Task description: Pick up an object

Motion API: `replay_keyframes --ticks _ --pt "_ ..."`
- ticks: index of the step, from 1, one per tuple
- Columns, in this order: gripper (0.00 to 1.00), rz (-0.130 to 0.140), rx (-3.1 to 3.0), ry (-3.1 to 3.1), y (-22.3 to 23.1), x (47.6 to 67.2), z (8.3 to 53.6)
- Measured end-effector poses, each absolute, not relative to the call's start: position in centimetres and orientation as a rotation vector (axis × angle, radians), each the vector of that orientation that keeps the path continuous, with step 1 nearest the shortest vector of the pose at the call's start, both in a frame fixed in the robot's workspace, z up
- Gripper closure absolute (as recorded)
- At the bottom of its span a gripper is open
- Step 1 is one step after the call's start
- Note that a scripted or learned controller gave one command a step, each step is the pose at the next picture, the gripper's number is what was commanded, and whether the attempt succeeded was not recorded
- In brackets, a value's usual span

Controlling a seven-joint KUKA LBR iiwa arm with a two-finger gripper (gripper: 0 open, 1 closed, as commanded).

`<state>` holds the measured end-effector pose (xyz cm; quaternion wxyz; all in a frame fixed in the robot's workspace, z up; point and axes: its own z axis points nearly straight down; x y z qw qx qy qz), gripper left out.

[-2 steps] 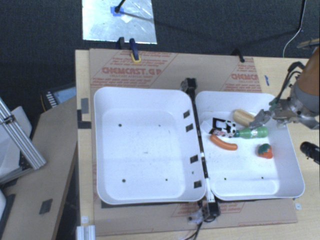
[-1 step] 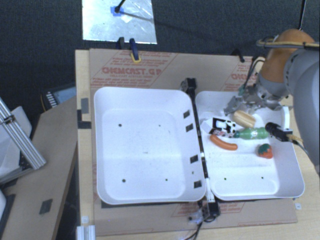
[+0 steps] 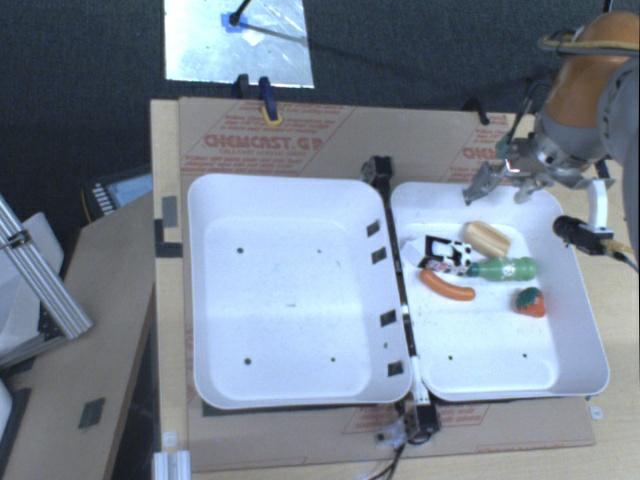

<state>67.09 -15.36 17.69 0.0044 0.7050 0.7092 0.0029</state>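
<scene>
Smooth white bins [image 3: 290,193] hold a glossy green bottle [image 3: 503,268] and slim sausage [image 3: 447,287]; metal pincer [image 3: 505,184] spread apart above.

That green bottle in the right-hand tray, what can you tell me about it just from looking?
The green bottle looks like a small plastic toy, bright green with a paler band near its neck. It lies on its side on the floor of the right bin, its length running left to right. The tan bread roll lies just behind it, a black-and-white object sits by its left end, and the strawberry lies in front of its right end.
</scene>
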Motion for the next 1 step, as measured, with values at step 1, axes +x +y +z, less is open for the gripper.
replay_keyframes --ticks 1 --pt "0.00 -0.004 2.218 2.236 -8.27 60.42 11.95"
